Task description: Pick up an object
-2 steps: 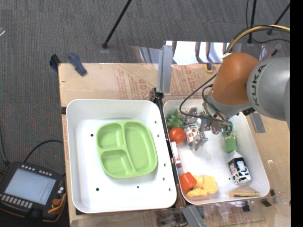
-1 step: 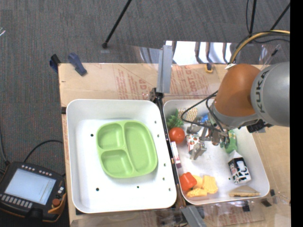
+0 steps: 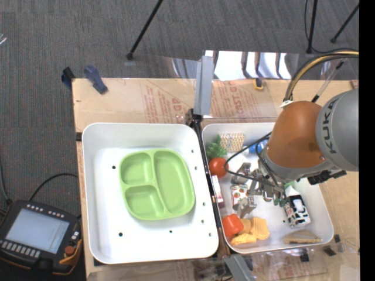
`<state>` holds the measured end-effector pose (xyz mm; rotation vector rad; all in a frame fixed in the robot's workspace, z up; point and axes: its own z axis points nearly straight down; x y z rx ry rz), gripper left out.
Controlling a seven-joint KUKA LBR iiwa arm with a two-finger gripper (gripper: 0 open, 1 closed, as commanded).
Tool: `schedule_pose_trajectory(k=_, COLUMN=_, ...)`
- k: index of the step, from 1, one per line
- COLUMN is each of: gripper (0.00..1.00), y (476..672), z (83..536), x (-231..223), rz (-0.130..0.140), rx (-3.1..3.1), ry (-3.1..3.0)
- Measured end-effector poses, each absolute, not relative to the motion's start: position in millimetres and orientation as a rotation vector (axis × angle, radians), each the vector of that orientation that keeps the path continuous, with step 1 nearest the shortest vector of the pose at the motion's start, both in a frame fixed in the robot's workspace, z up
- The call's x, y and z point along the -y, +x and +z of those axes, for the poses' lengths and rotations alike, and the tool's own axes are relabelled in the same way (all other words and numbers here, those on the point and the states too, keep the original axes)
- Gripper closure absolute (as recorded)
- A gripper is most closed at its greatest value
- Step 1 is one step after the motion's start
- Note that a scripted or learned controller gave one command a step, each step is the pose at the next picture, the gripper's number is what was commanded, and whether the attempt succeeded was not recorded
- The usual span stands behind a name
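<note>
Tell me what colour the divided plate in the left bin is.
Light green. The divided plate has three compartments and shows plainly in the camera view, lying in the left bin.

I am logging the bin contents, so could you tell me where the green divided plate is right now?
The green divided plate lies in the middle of the left white bin, across the divider from the tomato in the right bin.

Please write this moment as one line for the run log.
arm: over right bin | tool: low among toys, near red tomato and orange pepper | grasp: unclear | left bin: green divided plate
</note>
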<state>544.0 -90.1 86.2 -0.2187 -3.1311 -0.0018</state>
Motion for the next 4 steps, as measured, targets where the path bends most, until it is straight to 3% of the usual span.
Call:
schedule_pose_trajectory(k=1, gripper=0.0, y=576.3, z=86.6, x=105.3, rz=-0.001, rx=3.087, ry=-0.582)
schedule_pose_trajectory(k=3, gripper=0.0, y=543.2, z=85.8, x=83.1, rz=0.0, rx=2.947, ry=-1.074)
schedule_pose_trajectory(k=4, gripper=0.0, y=633.2, z=85.6, x=95.6, rz=0.004, rx=2.709, ry=-1.585)
